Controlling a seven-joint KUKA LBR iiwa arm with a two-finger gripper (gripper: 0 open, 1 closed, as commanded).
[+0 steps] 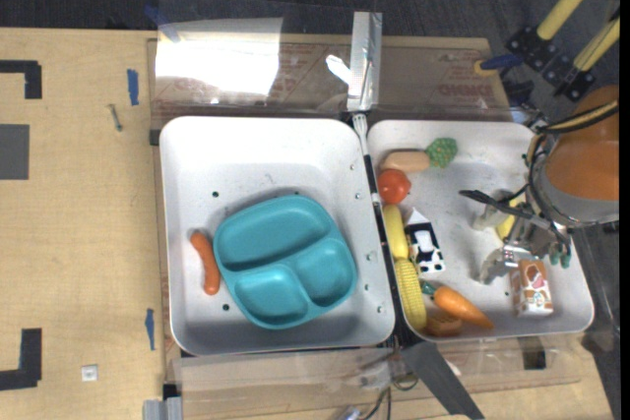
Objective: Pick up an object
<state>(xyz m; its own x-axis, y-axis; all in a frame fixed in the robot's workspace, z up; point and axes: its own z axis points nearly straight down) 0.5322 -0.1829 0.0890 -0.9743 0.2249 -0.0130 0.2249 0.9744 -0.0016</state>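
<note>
Currently the hand (507,246) hovers low near the right bin's (463,138) right edge, and whether it is parted or closed I cannot tell. A small printed carton (533,288) lies just below-right, toward the front-right corner.

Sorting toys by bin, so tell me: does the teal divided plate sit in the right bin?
No, the teal divided plate sits in the left bin, beside an orange sausage.

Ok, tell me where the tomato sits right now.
The tomato lies in the right bin, against its left wall near the back, just below the tan bread-like piece and above the banana.
</note>
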